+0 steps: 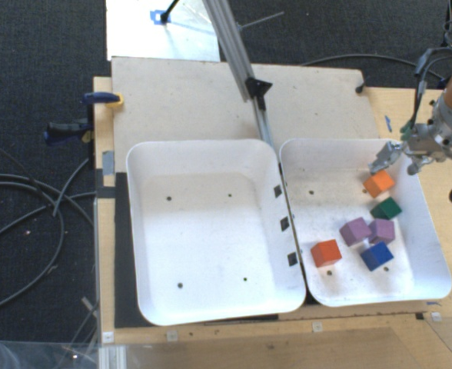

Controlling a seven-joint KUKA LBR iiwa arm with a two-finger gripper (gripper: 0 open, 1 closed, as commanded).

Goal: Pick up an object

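Nearest, in the right bin [430,279]: a blue cube [377,256] and a red-orange cube [326,253], then two purple cubes [354,231] touching side by side, then a green cube [386,208]. Farther back, an orange cube [378,183] just below the gripper [400,160] at the far right rim. Fingers spread apart, holding nothing; left bin [145,283] alongside on the desk [180,98].

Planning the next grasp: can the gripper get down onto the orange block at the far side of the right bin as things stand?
Probably yes. The gripper hangs just beyond the orange block, nothing lies on top of it, and the green block sits apart on its near side.
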